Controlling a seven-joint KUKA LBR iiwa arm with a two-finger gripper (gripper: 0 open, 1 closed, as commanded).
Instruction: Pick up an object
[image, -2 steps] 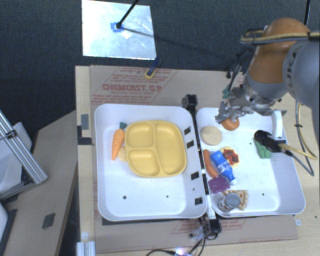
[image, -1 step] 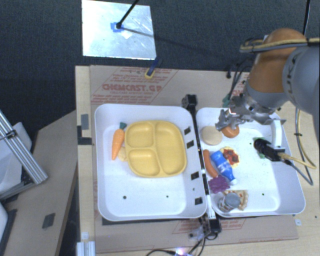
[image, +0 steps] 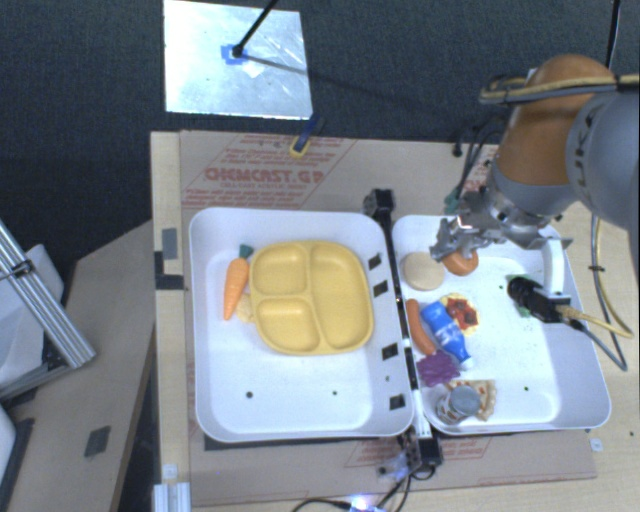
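Gripper low at the back of the right bin, directly over an orange object beside a tan bun; opening not discernible; best centred on the orange piece, clear of the bun, before closing.

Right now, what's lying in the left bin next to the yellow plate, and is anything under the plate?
A carrot lies against the left edge of the yellow divided plate in the left bin. Whatever lies beneath the plate is covered.
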